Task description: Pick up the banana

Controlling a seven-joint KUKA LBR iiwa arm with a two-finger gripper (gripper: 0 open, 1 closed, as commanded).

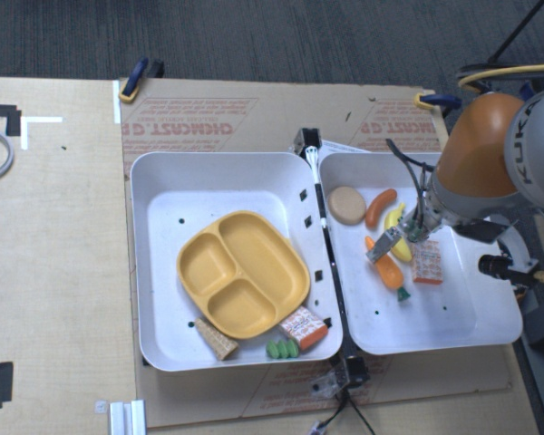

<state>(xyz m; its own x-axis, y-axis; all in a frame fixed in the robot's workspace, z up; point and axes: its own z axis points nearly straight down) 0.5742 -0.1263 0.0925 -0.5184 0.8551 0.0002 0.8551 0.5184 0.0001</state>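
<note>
Yellow banana (pixel 398 234) crowded in the right bin (pixel 490 329), gripper (pixel 401 238) over it.
Left to right beside it lie a tan bun (pixel 347 205), a sausage (pixel 380 207) and a carrot (pixel 388 267); the tool could nudge or pinch one of these instead. Small, curved and smooth, mostly hidden under the tool near the bin's upper left, the fruit may slip. Whether the fingers are released or clenched cannot be told.

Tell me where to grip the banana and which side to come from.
Probably grip the banana across its narrow middle, descending from above. It lies flat in the right bin, crowded by the sausage and carrot, so side approaches look blocked. The gripper hovers there.
</note>
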